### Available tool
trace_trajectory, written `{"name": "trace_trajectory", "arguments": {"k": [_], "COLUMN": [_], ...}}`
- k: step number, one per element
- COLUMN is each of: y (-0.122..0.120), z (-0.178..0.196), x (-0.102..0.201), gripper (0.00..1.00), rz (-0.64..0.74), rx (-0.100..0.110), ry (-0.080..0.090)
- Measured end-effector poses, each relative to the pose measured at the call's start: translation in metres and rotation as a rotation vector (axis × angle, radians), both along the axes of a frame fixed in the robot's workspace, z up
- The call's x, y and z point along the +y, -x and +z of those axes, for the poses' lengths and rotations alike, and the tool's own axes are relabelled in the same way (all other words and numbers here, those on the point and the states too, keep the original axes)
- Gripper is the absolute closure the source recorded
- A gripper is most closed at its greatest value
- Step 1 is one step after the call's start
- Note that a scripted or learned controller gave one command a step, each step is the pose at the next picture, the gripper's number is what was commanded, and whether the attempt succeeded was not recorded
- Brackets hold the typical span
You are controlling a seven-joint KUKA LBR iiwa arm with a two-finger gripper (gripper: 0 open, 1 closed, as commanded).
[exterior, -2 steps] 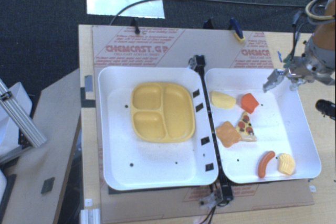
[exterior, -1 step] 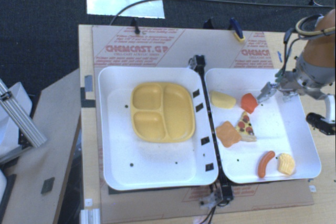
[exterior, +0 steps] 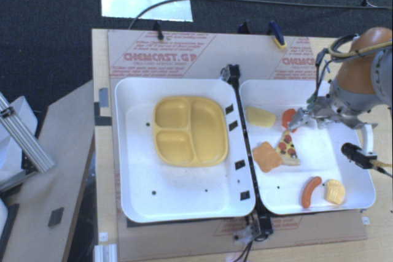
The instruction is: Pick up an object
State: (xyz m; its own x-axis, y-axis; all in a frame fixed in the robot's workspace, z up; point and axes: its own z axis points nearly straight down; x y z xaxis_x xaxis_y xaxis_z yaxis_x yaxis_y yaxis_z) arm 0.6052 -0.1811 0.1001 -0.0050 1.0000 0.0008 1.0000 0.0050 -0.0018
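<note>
The gripper (exterior: 299,119) sits low in the right bin (exterior: 362,190), its tip right at a red tomato slice (exterior: 288,116), though whether it is open, closed or gripping the slice cannot be told from this angle. Around it lie a pale yellow cheese wedge (exterior: 261,116), a pizza slice (exterior: 287,148) touching an orange cracker-like square (exterior: 267,156), and nearer the front rim a sausage (exterior: 311,191) just beside a corn piece (exterior: 334,191). The left bin (exterior: 138,193) holds a yellow divided plate (exterior: 187,131)
</note>
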Motion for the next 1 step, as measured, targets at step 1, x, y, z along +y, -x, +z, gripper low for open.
{"name": "trace_trajectory", "arguments": {"k": [1], "y": [-0.002], "z": [0.0147], "x": [-0.001], "gripper": [1.0], "rz": [0.0], "rx": [-0.007], "ry": [0.003]}}
